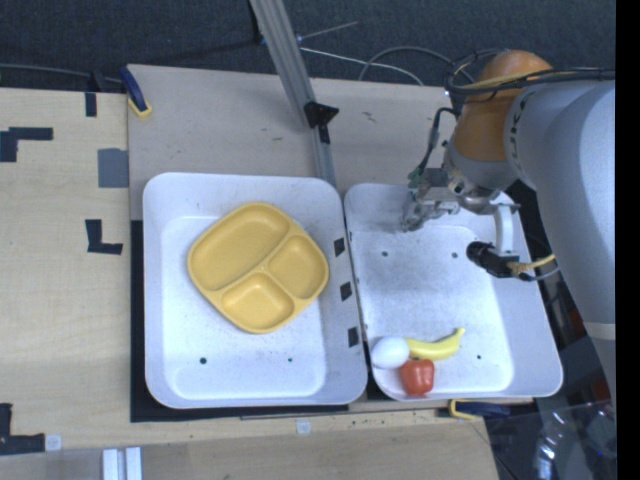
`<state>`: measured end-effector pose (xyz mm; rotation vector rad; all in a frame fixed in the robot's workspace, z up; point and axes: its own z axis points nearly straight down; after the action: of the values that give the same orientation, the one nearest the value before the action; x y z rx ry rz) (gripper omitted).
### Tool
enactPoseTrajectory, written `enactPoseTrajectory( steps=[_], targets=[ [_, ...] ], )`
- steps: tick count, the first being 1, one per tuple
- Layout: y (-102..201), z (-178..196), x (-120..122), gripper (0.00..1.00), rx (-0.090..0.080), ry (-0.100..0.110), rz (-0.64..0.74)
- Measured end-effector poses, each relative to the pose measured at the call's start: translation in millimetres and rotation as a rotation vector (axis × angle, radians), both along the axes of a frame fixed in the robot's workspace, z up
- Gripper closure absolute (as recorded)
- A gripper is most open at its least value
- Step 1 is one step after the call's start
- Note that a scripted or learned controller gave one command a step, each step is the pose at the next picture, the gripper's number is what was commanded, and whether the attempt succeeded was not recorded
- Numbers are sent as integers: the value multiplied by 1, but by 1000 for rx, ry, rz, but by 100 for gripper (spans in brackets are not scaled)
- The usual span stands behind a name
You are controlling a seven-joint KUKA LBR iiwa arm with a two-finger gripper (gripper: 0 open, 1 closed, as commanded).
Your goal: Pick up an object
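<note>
Table (pixel 230 133) of pale wood carries two shallow white plastic bins side by side; the grey arm with its orange band (pixel 490 118) hangs the pincer (pixel 415 218) over the far end of the right bin (pixel 520 318), whether spread or pressed together I cannot tell, nothing visible between its tips; left of the pincer, in the left bin (pixel 165 298), lies a yellow three-compartment plastic plate (pixel 258 266); well nearer the camera than the pincer, at the right bin's near edge, sit a yellow toy banana (pixel 438 345), a white egg-shaped ball (pixel 390 352) and a small red pepper-like toy (pixel 417 375), clustered close together.
</note>
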<state>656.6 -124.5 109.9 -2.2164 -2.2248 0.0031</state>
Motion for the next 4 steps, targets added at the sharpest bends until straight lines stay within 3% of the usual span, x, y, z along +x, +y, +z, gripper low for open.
enactPoseTrajectory(
  steps=[2, 4],
  targets=[
    [-8, 100, -2, 100, 0, -7, -2],
    [115, 107, -11, 100, 3, -1, 4]
  ],
)
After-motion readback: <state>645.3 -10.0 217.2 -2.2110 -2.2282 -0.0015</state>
